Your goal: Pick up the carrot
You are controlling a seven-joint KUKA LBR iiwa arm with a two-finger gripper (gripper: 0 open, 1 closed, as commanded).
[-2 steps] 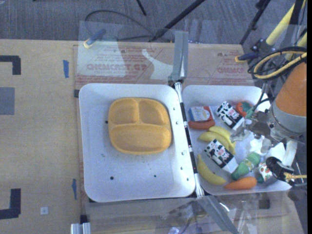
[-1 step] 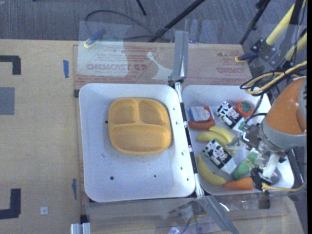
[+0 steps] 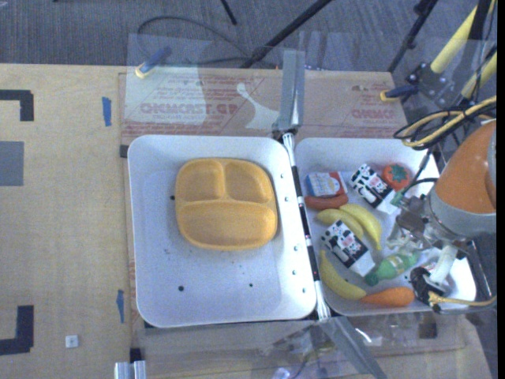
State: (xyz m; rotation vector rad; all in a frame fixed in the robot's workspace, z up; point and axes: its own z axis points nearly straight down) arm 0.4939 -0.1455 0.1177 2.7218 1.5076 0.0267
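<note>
Arm: we see the grey arm with its orange band (image 3: pixel 472 181) reaching over the right shallow white bin (image 3: pixel 355 143).
Claw (image 3: pixel 416 235): low over the toys; we cannot tell its opening.
Carrot: the small orange carrot (image 3: pixel 388 296) lies by the bin's front wall, not held.

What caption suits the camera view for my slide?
Gripper over the crowded right bin; carrot lying by its front wall; yellow tray in left bin.
</note>
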